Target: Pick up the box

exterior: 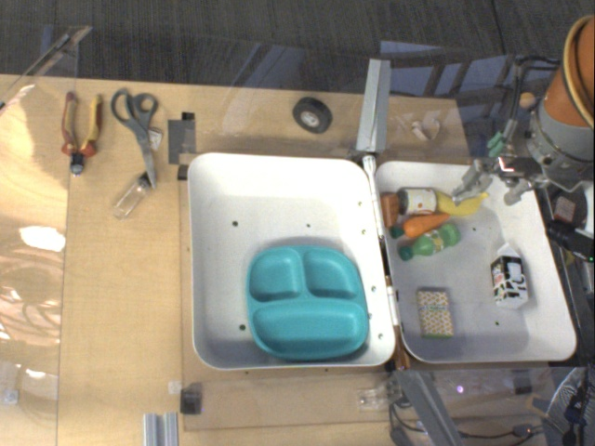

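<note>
Grey arm (567, 128) over right bin's (558, 333) top edge; fingers (491, 177) spread wide, holding nothing; box (434, 311) well apart

Wooden bench (112, 342), bearing two white bins (209, 249); left of them pliers (79, 130) and scissors (138, 128); behind them a tape roll (312, 114).

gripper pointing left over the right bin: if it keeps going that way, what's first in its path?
Likely the yellow banana, just left of the two-finger gripper in the white right bin. Height is unclear, so it might pass above.
</note>
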You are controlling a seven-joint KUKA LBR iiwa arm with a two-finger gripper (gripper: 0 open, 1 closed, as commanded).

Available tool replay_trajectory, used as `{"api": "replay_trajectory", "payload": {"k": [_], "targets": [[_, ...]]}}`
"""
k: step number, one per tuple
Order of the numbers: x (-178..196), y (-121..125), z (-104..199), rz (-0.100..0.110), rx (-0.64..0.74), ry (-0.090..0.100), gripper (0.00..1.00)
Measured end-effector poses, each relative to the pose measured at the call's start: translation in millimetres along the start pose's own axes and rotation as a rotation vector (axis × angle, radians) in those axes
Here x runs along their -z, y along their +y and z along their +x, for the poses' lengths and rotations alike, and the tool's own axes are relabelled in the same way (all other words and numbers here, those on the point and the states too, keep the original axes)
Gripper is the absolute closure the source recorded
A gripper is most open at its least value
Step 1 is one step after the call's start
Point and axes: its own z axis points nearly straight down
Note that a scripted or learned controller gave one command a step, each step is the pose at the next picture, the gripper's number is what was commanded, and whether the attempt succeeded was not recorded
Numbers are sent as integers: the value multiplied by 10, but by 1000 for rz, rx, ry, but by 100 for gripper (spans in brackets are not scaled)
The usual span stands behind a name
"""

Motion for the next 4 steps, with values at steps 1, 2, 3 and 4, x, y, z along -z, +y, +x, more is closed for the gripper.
{"api": "replay_trajectory", "payload": {"k": [1, 2, 3, 4], "targets": [[-1130, -331, 129, -1, 219, 0, 0], [-1771, -958, 73, -12, 195, -2, 0], [-1767, -940, 334, -18, -48, -4, 0], [-1650, -911, 325, -26, -46, -6, 100]]}}
